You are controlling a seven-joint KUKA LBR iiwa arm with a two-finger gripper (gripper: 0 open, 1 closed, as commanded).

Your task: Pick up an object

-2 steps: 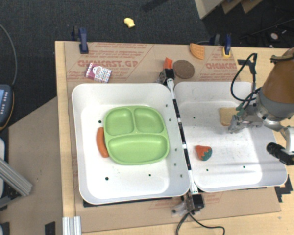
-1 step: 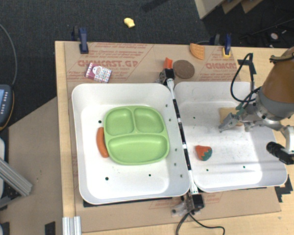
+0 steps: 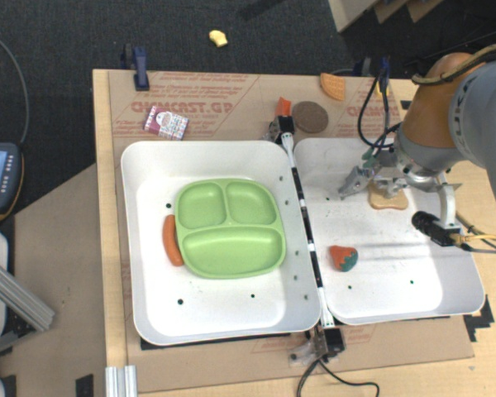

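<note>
Camera view: the end effector (image 3: 379, 182) hangs low over a tan piece (image 3: 388, 199) just below it; its grip I cannot tell. It may shove that flat piece aside or close above it.

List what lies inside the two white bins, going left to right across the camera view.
Orange hot-dog-like piece → green divided plate → red and green strawberry toy → gripper → tan flat piece beneath it.
</note>
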